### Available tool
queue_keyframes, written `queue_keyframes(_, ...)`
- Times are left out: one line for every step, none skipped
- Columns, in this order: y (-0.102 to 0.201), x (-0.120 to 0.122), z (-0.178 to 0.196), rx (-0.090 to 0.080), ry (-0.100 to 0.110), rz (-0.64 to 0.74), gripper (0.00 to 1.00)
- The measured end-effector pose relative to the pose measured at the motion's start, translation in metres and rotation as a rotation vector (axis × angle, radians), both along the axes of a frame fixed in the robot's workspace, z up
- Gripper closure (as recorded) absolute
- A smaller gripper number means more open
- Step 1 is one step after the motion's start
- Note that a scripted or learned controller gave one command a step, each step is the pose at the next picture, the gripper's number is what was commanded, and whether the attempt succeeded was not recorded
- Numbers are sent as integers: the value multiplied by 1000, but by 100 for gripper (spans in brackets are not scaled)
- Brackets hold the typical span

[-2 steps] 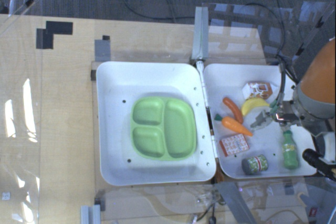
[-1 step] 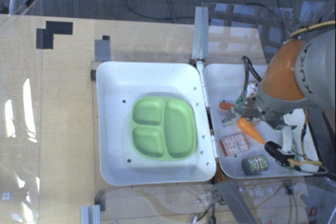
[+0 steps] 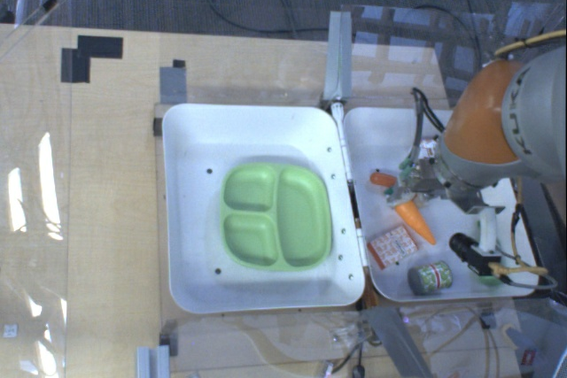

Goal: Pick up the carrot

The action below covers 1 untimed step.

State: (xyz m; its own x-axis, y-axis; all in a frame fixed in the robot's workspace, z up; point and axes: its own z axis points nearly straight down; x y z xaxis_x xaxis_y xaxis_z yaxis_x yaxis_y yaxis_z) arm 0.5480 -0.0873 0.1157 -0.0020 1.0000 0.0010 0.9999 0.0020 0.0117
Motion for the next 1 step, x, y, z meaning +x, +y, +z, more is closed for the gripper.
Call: queue_keyframes(66, 12, 91, 0, 4, -57, 100)
